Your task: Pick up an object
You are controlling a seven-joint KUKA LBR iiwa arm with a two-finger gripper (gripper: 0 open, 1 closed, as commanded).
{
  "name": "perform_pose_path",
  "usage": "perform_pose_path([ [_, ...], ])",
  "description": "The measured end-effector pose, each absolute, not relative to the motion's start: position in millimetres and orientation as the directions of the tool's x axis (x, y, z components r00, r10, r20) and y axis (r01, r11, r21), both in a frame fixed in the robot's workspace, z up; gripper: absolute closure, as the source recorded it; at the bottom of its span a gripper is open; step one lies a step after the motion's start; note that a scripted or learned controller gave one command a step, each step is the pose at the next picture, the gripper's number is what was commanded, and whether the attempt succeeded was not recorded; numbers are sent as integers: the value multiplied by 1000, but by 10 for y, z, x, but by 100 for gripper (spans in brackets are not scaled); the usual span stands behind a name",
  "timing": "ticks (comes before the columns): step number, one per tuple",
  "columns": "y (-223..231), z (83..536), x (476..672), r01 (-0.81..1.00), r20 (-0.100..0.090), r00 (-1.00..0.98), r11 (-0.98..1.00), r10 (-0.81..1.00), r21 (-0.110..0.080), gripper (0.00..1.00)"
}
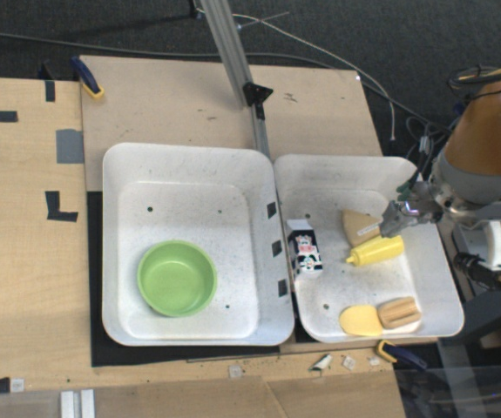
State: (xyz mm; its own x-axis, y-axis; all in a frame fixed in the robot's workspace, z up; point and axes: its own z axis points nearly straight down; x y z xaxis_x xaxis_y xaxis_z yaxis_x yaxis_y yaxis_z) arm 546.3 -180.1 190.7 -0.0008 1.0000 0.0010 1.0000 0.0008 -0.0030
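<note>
While the arm leans in from the right edge of the frame, this is how the camera view reads:

Gripper: the gripper (pixel 398 216) sits low over the upper right part of the right bin (pixel 320 177), beside the tan wedge (pixel 357 225) and just above the yellow bottle (pixel 375 251); how wide it stands I cannot tell, and nothing is visibly held.

Likely target: the yellow bottle lies on its side at the centre right of that bin, nozzle toward the left, and looks nearest the gripper; the tan wedge is touching or almost touching it.

Other things in the right bin: a small black-and-white carton (pixel 305 252) by the left wall; a yellow lump (pixel 360 320) and a brown block (pixel 397 311) together at the lower edge.

Left bin: the left bin (pixel 180 168) holds a green bowl (pixel 177 278) at its lower left.

Worktop: the worktop (pixel 163 103) bears both bins.

Risk, crowding: bottle and wedge lie so close that a closing grip could catch both or push one aside.

Risk, rolling: the round bottle may well roll or squirt out of the grip.

Risk, wall: the bin's right wall is near and could be struck on descent.
</note>
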Motion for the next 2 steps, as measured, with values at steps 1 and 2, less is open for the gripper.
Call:
perform_pose_path([
  [1,-1809,1265,5485,1000,-1,0,0,1000,-3,0],
  [2,-1812,892,5510,1000,-6,0,0,1000,10,0],
])
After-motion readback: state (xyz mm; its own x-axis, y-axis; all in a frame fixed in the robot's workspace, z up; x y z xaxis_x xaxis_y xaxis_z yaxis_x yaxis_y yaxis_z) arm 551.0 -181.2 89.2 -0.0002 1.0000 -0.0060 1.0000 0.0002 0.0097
